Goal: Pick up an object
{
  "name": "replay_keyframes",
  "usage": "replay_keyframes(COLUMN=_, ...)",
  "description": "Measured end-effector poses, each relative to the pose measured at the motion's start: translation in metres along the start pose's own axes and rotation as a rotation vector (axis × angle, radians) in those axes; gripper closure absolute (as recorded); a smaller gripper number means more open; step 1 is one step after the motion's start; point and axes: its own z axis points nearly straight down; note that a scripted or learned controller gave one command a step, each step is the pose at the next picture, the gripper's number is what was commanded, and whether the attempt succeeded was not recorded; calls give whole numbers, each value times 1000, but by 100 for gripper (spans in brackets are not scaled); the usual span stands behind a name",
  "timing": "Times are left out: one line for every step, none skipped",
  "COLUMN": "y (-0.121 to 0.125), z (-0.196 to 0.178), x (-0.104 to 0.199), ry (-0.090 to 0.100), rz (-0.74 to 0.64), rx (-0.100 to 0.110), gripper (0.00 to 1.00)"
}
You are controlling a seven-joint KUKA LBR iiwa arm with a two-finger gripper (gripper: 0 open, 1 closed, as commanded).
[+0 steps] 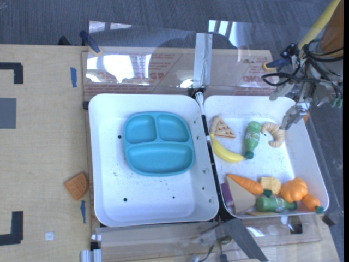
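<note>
Your pincer (293, 115) hangs at the right bin's (313, 152) far rim beside the croissant (274, 134), probably lining up on it; can't tell its opening, and nothing's visibly in it.

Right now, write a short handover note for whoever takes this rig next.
End effector: at the right bin's far right edge, nothing seen held.
Right bin: croissant nearest the end effector, green bottle, banana, pizza slice, carrot, more toys at the near edge.
Left bin: blue divided plate.
Done: nothing picked.
Left: grasp and lift one object.
</note>
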Motion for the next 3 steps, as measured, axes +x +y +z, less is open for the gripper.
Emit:
replay_keyframes(y=-9, z=155, x=3, ry=-4, rz=426, rx=1, gripper=0)
replay_keyframes(y=68, z=166, x=0, ry=-1, rz=557, rx=-3, gripper=0)
replay_keyframes(y=53, z=164, x=120, ry=-4, rz=603, rx=0, gripper=0)
